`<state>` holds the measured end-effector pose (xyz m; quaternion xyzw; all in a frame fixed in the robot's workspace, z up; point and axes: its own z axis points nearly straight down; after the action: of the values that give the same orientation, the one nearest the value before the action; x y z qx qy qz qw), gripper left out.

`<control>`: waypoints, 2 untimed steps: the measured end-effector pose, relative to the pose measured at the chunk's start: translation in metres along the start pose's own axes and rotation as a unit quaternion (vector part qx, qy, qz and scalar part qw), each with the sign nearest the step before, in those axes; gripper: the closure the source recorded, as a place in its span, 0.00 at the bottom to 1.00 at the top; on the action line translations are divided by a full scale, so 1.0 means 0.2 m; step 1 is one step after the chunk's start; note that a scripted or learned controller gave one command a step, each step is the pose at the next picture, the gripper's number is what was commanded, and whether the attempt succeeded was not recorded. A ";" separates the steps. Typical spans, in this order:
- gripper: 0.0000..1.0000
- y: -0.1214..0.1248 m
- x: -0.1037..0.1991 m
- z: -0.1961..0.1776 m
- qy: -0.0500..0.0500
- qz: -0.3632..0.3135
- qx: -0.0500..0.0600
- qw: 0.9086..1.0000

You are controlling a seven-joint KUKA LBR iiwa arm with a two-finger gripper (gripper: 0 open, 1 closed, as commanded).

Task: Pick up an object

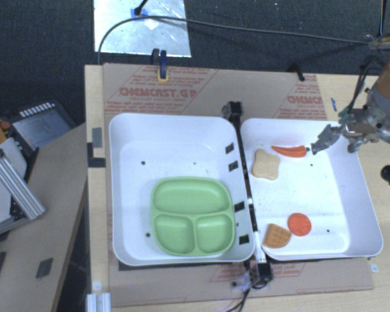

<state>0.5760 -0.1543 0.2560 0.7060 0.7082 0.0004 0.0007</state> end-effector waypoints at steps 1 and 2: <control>0.00 0.03 0.02 0.22 0.000 0.000 0.001 1.000; 0.00 0.02 0.02 0.53 0.001 0.001 0.002 1.000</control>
<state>0.5812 -0.1496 0.1491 0.7066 0.7076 -0.0004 -0.0008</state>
